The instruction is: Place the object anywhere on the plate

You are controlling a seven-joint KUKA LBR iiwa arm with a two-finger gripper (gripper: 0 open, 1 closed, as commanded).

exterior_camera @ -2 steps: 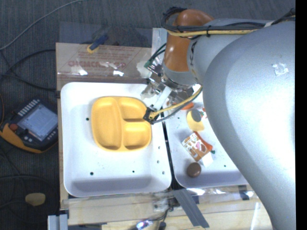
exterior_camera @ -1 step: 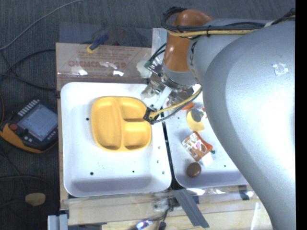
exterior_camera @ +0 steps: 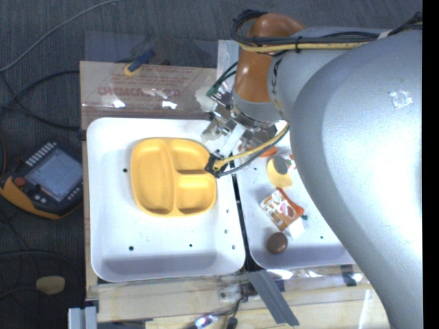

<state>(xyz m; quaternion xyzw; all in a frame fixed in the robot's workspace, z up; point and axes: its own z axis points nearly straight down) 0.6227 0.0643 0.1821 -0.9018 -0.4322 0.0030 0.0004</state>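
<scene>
A yellow plate (exterior_camera: 171, 177) with three compartments lies in the left bin (exterior_camera: 116, 252). My gripper (exterior_camera: 223, 137) hangs over the ridge between the two bins, just above the plate's upper right corner. The wrist and cables hide its tip, and I see no object in it. In the right bin (exterior_camera: 302, 252) lie a pale yellow rounded object (exterior_camera: 278, 173), an orange and white snack packet (exterior_camera: 280, 210) and a small brown ball (exterior_camera: 276, 242).
The grey arm covers most of the right bin's far side. A cardboard sheet with clear plastic (exterior_camera: 147, 88) lies behind the left bin. A handheld pendant (exterior_camera: 44, 180) rests on the floor to the left.
</scene>
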